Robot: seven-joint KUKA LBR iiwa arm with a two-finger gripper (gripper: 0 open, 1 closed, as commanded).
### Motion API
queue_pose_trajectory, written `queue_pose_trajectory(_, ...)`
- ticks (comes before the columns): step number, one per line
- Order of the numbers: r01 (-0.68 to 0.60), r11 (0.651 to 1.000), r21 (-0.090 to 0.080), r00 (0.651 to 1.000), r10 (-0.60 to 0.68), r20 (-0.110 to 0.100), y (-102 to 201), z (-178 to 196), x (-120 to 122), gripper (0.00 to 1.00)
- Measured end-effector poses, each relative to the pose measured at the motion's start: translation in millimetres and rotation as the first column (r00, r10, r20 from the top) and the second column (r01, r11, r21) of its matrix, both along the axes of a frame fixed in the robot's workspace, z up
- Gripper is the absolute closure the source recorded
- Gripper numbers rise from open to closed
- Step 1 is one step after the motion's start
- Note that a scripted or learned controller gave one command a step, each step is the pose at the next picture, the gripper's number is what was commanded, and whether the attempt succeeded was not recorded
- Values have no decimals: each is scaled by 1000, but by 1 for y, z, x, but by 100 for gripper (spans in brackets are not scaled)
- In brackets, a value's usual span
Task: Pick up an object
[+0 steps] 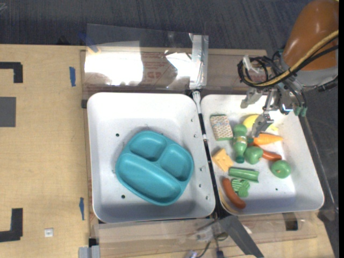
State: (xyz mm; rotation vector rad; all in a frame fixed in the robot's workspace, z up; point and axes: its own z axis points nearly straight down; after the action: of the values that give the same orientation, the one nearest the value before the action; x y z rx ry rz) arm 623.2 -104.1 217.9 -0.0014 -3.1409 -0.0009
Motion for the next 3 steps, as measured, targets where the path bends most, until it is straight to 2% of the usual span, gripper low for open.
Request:
queue_pose_trajectory(1,91,996,1,996,-91,-7,-52,-72,-21,0)
queue_pose_trajectory(2,108,994,-1,994,-108,26,-53,-89,-8,0)
queue_pose_trajectory(3,174,985,3,985,-174,7,-73,-130,-12,0)
